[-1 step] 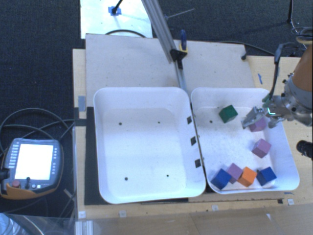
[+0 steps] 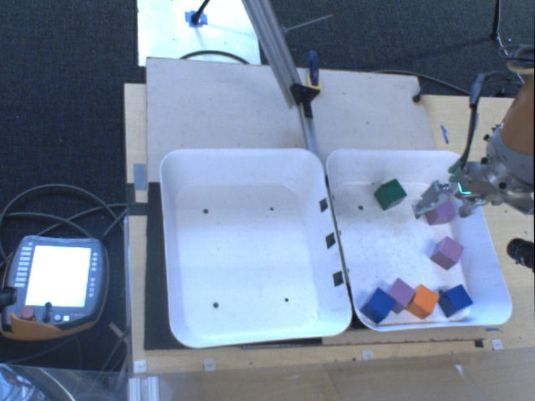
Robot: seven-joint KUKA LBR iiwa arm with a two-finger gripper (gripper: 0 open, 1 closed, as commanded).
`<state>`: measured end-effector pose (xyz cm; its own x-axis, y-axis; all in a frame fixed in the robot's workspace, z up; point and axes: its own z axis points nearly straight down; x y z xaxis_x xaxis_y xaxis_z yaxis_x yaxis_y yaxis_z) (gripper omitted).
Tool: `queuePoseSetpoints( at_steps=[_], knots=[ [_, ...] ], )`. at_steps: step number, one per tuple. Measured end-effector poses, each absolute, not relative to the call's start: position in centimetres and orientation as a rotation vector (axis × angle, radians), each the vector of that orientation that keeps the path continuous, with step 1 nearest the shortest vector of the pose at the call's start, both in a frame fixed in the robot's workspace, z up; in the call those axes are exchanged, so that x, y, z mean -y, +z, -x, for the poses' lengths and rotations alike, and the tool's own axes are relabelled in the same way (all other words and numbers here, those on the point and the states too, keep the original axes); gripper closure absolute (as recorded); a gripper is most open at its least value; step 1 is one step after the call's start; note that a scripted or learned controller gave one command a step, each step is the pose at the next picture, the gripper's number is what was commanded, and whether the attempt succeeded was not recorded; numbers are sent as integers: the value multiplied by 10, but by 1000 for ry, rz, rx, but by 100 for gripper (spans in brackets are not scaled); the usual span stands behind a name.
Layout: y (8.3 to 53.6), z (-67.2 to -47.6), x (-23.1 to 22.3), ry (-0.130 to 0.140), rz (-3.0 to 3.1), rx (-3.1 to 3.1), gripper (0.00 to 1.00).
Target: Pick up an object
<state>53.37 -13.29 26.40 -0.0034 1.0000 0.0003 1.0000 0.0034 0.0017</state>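
A: Where the arm comes in from the right, the gripper (image 2: pixel 440 200) sits low over the right bin (image 2: pixel 365 167), near its far right side. A purple cube (image 2: pixel 440 213) lies right at the fingertips.

B: Is the cube held?

A: Cannot tell. The fingers cover part of it, and how far they are spread does not show from this angle.

B: Other contents of that bin?

A: Green cube (image 2: pixel 389 194) to the left of the gripper, apart from it. Second purple cube (image 2: pixel 447 252) nearer the front. Along the front wall a row, touching or nearly so: blue cube (image 2: pixel 378 304), lilac cube (image 2: pixel 402 293), orange cube (image 2: pixel 423 301), second blue cube (image 2: pixel 456 300).

B: Left bin (image 2: pixel 242 167)?

A: White floor with a few small dark dots.
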Motion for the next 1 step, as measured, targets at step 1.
queuePoseSetpoints(
  at_steps=[1],
  knots=[
    [222,-534,134,-2,-2222,-2225,0]
  ],
)
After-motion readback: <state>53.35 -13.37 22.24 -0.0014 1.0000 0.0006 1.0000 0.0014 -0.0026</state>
